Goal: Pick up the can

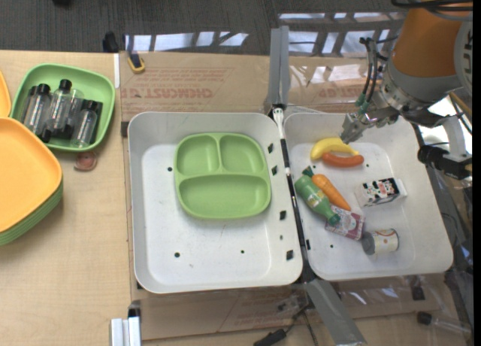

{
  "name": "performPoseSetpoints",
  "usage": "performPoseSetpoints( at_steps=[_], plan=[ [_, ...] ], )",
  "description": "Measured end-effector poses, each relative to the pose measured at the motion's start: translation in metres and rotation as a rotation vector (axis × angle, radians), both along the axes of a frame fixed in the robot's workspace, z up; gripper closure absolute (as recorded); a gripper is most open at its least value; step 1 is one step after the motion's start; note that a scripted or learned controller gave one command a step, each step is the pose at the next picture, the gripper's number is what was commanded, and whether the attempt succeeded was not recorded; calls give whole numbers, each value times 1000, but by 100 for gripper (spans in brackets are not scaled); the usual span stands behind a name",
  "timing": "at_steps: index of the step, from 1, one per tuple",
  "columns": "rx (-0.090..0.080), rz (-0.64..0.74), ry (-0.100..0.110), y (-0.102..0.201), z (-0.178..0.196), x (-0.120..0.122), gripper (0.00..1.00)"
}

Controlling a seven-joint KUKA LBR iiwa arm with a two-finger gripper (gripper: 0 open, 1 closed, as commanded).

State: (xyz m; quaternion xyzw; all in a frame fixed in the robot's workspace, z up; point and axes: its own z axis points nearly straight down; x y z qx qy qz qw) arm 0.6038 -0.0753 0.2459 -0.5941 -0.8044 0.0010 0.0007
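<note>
1. The gripper (353, 131) hangs over the far part of the right bin (425, 262), above and just right of the banana (325, 147). Nothing is seen between its tips; whether it is spread or closed cannot be told from this angle.
2. The arm (432, 32) enters from the right, its orange band above the wrist at the top right corner of the view.
3. The can (381, 242) lies on its side near the front of the right bin, pale body with a grey end facing left. It is well apart from the gripper and just right of the pink pouch (346, 223).
4. Other contents of the right bin: a red sausage (342, 159) touching the banana's near side; a green bottle (313, 195) lying at a slant, with a carrot (331, 190) alongside it; a small white carton (380, 190) to the right of these.
5. The left bin (150, 209) holds a green divided plate (222, 174), three compartments, lying flat.
6. On the bench to the left: a green tray (63, 107) containing several dark-capped vials, and a stack of orange plates (26, 179) at the left edge.
</note>
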Motion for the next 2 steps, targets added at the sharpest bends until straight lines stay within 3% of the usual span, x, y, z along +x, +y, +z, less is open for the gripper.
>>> performPoseSetpoints(
  at_steps=[1, 2],
  plan=[
    [-1, -225, -1, -51, -29, 19, 100],
    [-2, -157, -3, -27, -20, 41, 100]
  ],
)
